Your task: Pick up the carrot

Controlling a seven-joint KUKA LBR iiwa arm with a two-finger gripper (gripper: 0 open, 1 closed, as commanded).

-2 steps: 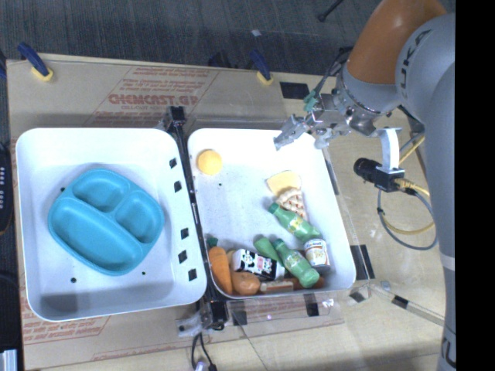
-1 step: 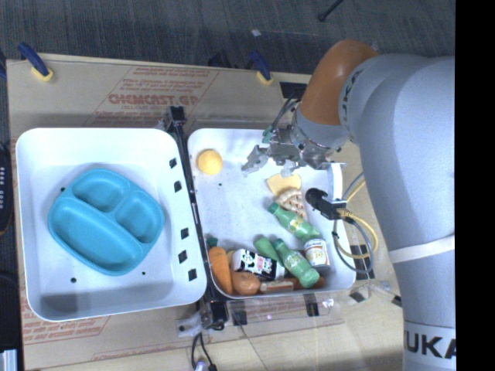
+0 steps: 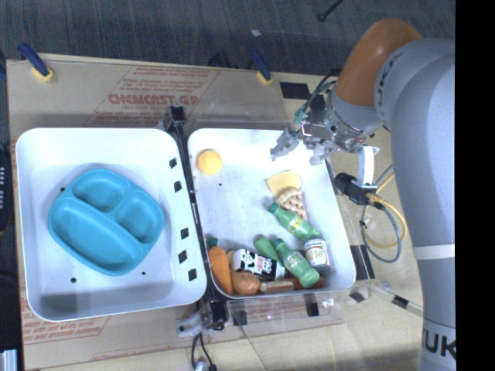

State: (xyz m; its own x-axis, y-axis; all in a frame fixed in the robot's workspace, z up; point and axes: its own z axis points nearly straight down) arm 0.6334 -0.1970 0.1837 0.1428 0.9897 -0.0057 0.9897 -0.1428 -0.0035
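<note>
Brown cardboard covers the tabletop (image 3: 147,91), and two shallow white bins sit on it side by side. Left bin (image 3: 31,207) carries a blue divided plate (image 3: 106,220). Right bin (image 3: 232,141) carries the clutter, and the carrot (image 3: 220,267) lies in its near left corner, along the left wall, stem end pointing away from the front rim. A brown rounded item (image 3: 246,284) touches its tip, and a black-and-white carton (image 3: 257,263) lies just beside it.

It looks like a toy carrot: probably light, stiff and smooth, so it may slip or roll. Its tapered body suggests gripping across the thick middle, with the fingers crosswise to its length, though the wall leaves little room on that side.

The gripper (image 3: 300,141) hovers over the bin's far right part, well apart from the carrot. Its fingers appear spread, and nothing sits between them.
</note>
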